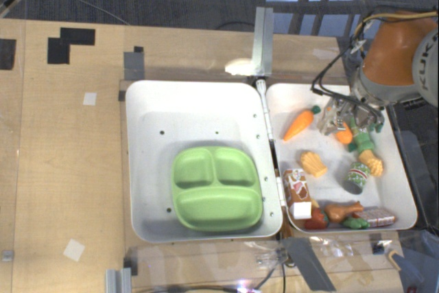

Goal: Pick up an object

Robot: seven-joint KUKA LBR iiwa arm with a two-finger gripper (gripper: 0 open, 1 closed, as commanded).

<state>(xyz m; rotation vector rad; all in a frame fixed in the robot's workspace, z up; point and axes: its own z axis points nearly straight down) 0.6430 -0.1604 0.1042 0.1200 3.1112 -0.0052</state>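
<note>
Gripper (341, 121) low among carrot (298, 125), corn (313, 163), can (357, 177); right bin (405, 199).

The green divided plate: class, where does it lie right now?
The green divided plate lies in the left white bin, toward its near edge and right of centre, across the divider from the right bin holding the toy food.

Counts on my bench

I count two white bins (147, 147), one green divided plate (217, 187), one carrot (298, 125), and roughly eight more toy foods (313, 162) crowding the right-hand bin.
</note>
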